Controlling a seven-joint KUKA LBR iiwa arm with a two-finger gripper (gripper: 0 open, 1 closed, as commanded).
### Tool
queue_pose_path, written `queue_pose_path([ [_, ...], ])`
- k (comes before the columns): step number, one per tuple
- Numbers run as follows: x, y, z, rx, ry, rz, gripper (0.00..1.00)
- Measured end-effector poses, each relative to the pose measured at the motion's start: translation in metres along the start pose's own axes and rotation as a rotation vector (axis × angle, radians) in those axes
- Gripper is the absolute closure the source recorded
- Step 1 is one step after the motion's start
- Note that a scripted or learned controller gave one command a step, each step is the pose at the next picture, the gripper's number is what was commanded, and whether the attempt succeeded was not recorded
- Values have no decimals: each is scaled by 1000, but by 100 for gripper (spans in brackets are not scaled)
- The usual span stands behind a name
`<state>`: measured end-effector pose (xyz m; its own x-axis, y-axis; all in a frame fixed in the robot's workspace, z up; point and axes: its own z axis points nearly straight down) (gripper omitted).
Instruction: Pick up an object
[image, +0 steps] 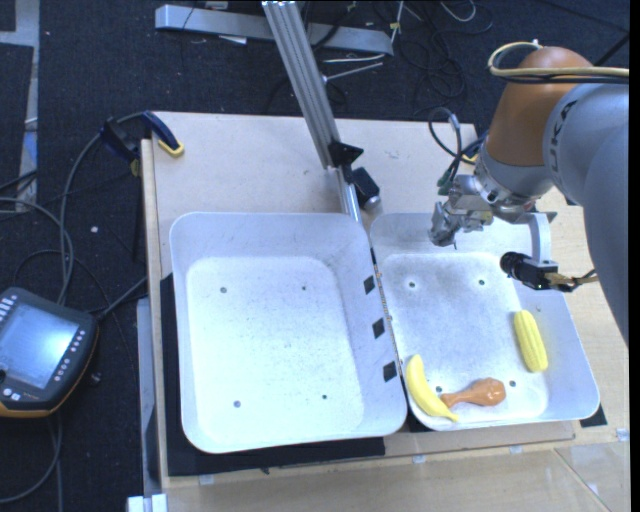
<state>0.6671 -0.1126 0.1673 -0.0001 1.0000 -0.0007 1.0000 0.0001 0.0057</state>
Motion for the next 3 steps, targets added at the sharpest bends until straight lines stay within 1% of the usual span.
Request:
queue_pose_path([
  [1,8,-2,-59,0,0,-1,100],
  [2,7,-1,-112,1,0,0,100],
  [3,39,-35,-101,7,1,-2,100],
])
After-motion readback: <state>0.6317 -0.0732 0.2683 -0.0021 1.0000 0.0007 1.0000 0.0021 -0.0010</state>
